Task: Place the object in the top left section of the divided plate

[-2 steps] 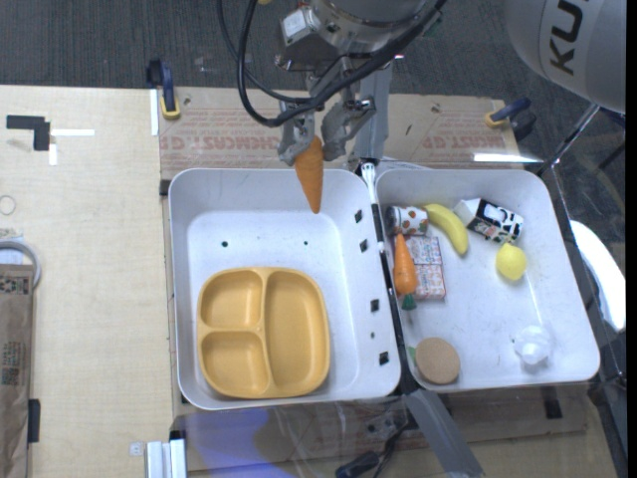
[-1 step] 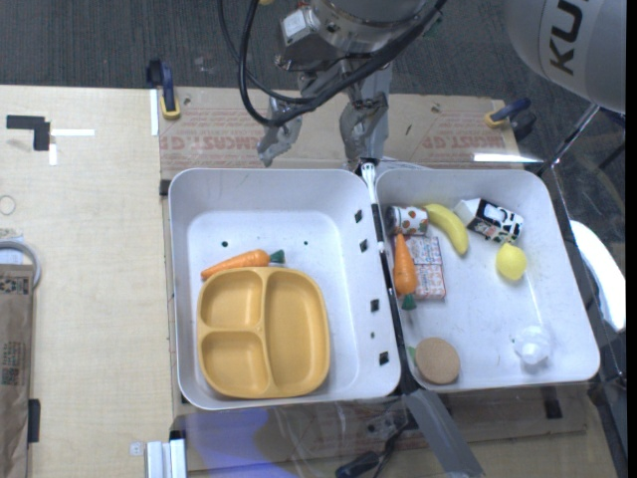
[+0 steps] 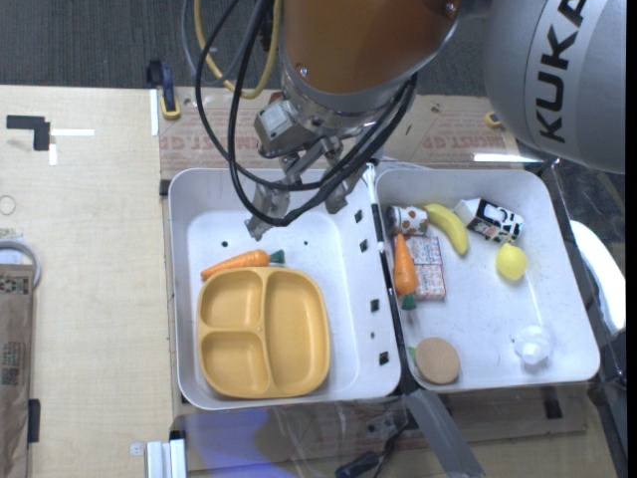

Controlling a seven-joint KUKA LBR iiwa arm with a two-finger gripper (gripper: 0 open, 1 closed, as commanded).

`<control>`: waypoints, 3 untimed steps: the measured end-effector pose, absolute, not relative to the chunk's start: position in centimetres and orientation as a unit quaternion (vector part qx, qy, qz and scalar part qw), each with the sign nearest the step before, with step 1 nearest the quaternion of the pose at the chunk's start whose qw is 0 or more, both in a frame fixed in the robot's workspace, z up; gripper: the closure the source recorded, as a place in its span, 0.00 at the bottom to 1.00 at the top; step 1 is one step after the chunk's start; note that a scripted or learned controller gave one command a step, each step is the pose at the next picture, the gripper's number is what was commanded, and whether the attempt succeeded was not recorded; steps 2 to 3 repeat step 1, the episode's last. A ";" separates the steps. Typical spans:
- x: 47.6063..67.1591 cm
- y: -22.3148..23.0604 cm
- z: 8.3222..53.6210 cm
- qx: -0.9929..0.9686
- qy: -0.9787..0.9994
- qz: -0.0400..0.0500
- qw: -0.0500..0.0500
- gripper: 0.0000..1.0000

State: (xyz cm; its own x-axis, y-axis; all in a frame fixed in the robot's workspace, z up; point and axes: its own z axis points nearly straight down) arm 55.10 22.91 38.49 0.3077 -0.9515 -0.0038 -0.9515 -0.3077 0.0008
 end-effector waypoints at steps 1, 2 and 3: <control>51.9 22.0 21.5 -0.762 0.647 0.001 0.000 0.00; 51.9 22.0 21.5 -0.762 0.647 0.001 0.000 0.00; 51.9 22.0 21.5 -0.762 0.647 0.001 0.000 0.00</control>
